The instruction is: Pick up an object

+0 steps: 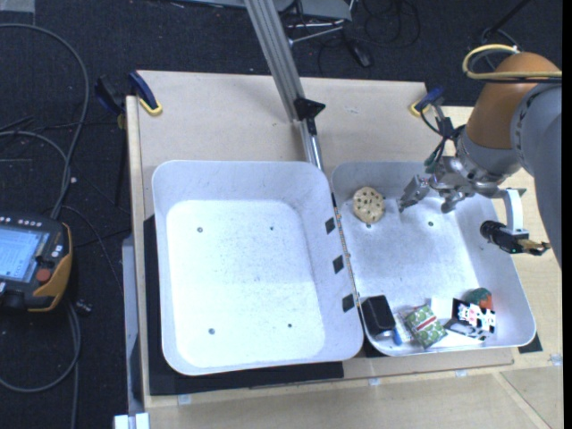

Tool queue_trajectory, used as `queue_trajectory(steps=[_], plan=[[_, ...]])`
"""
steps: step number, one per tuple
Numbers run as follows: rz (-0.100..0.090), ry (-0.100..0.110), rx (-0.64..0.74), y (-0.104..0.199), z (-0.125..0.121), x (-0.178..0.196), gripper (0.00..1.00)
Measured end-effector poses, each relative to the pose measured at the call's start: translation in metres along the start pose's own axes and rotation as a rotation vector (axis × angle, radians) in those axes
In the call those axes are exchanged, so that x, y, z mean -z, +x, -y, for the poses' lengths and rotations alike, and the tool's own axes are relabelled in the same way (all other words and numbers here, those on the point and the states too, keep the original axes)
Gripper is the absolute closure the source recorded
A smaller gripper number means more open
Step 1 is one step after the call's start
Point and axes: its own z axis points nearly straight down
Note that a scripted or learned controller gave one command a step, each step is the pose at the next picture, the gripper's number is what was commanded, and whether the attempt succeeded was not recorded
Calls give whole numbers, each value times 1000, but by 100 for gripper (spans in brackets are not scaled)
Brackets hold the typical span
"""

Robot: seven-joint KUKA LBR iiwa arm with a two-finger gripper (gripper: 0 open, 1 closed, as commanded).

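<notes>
Claw (431, 195) sits in the upper right of the frame, over the far part of the right-hand bin (514, 280). I see its two fingers spread apart, one tip reaching left toward the bin's middle, the other pointing down-right. Nothing between them that I can make out; the white bin floor shows in the gap. I log it as open and holding nothing.

Just left of the claw, a round tan cookie-like piece with dark specks (367, 205) lies on the bin floor near the upper left corner of the same bin. It is near the left fingertip but apart from it.

Behind the claw, the grey wrist with its orange band (500, 105) fills the upper right corner; a yellow cable loops above it. A black fitting with a white bracket (508, 226) hangs off the wrist's lower side, over the right rim of the bin.

Along the near edge of the right bin, lower right of the frame, I count a small cluster: a black rectangular block (377, 313) leaning by the left wall, a green patterned packet (424, 324) beside it, and a black-and-white toy with red and green bits (475, 313) further right. All well apart from the claw.

The left bin (179, 186) takes up the centre-left of the frame. A metal pole (277, 47) slants from the top of the frame to the gap between the bins. A handheld control pendant (27, 262) lies on the floor at the left edge.
</notes>
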Motion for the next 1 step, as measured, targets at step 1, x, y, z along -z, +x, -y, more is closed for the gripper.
queue_trajectory(steps=[1], plan=[[2, -6, 0, -1, -1, 14, 100]])
